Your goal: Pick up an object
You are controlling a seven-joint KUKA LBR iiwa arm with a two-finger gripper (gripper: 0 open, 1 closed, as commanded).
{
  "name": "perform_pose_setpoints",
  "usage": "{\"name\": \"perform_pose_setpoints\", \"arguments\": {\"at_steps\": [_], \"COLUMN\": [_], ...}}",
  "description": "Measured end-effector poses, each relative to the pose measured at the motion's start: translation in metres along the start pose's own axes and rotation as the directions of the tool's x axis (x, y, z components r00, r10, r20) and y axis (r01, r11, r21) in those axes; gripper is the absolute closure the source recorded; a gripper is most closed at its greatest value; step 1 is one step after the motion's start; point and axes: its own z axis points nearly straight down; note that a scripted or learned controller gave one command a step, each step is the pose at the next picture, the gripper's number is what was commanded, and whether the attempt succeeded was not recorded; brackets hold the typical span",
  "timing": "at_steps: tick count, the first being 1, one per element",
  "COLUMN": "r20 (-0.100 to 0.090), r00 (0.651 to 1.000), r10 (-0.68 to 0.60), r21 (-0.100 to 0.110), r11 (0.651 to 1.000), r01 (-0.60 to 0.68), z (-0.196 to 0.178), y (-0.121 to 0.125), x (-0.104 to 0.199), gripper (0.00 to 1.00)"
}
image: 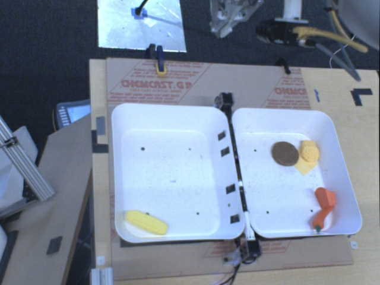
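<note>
Lying front-left in left bin (124, 159), corn (146, 222) well apart from pincer (227, 18).

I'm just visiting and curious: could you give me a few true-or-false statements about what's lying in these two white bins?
1. The toy corn cob lies in the left bin. True.
2. The brown disc lies in the left bin. False: it is in the right bin.
3. The toy carrot lies near the right bin's front right corner. True.
4. The gripper is down inside a bin. False: it is above the bench's far edge.
</note>
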Motion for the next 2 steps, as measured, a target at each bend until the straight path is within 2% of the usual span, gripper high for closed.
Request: {"name": "perform_pose_setpoints", "arguments": {"at_steps": [2], "r20": [-0.002], "r00": [1.0], "r10": [-0.013], "r21": [-0.004], "r11": [1.0], "r01": [0.013], "z": [-0.022], "y": [0.0], "x": [0.004], "gripper": [1.0]}}
